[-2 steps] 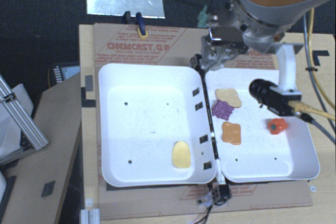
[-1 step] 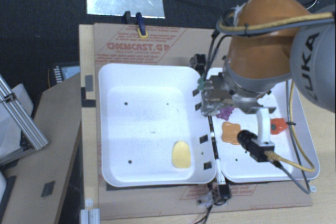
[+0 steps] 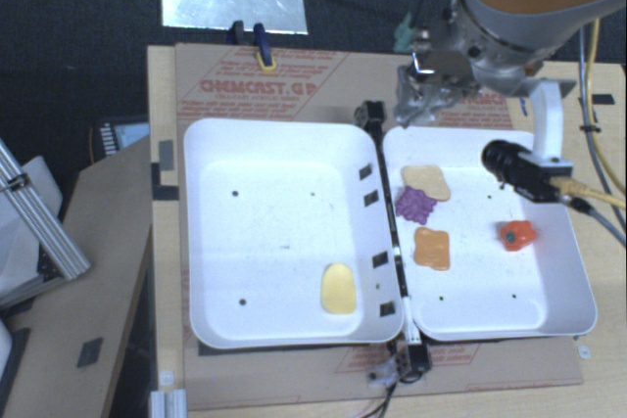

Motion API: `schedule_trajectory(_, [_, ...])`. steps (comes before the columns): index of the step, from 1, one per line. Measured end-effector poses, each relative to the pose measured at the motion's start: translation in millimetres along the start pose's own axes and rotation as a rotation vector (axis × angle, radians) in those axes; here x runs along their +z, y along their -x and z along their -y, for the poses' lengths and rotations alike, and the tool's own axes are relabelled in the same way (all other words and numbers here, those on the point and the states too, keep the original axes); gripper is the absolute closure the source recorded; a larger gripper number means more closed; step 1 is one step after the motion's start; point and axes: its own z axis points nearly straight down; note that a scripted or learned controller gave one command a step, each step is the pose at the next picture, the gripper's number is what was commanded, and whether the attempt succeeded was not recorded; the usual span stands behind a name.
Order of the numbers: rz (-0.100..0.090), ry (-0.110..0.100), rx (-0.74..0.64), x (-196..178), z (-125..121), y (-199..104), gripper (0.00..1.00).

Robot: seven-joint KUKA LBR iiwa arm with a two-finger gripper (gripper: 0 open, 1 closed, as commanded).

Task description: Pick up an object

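— So, where do we see the gripper?
— Above the right bin's far rim; its grip we cannot tell. Orange piece, purple piece lie inside.

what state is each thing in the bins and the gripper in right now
yellow piece: lying flat in left bin
tan piece: flat in right bin, touching purple piece
purple piece: flat, between tan and orange pieces
orange piece: flat, untouched
red-orange piece: resting alone, near right wall
gripper: raised above the bins' far edge, holding nothing visible
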Motion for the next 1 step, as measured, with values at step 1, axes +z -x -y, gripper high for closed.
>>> schedule_trajectory(1, [0.007, -0.029, 0.011, 99.6, 37.2, 61.7, 1.0])
